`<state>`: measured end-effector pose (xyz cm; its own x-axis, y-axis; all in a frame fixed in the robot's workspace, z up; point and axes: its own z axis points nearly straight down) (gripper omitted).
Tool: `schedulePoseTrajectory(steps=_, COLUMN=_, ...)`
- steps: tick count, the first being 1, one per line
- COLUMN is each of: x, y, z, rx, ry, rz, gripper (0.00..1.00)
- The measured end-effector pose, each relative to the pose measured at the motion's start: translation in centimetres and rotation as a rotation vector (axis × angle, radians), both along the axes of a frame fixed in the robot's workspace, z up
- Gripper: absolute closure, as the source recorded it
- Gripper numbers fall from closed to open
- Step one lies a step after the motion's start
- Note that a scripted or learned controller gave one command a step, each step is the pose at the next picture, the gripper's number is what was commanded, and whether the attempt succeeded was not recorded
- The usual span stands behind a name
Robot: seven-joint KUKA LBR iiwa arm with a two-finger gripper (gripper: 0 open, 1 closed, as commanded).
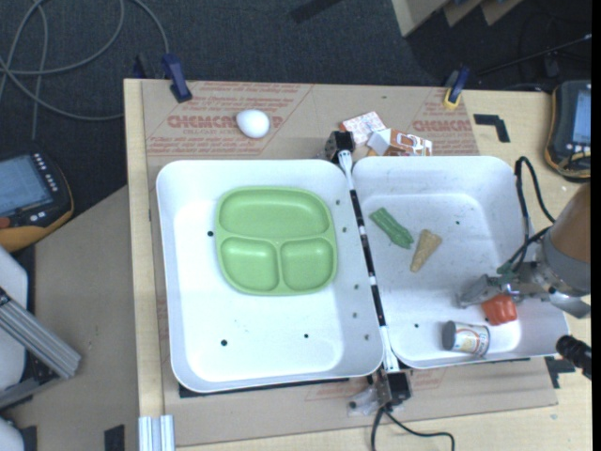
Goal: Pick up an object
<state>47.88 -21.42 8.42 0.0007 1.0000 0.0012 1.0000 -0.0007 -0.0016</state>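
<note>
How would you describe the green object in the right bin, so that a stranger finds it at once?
Look in the right bin, at its upper left part near the divider. The green pod lies there slanted, beside a tan cone. It is that bin's one green thing.

- Robotics lab: worktop (310,111) is a cardboard-covered board held by blue clamps (176,77)
- Left of worktop: handheld control pendant (28,191), loose cables (66,36) on dark carpet

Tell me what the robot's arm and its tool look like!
The arm is grey and rounded, coming in from the right. Its tool is made of grey metal parts with thin fingers. A black cable loops above it.
</note>
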Motion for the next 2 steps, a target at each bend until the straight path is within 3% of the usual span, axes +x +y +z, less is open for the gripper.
schedulePoseTrajectory(steps=1, x=0.1, y=0.0, z=1.1, rx=-0.002, ry=-0.005, rz=-0.001, gripper=1.00)
schedulePoseTrajectory(steps=2, x=11.3, y=2.5, z=5.9, rx=-0.001, ry=-0.004, rz=0.002, gripper=1.00)
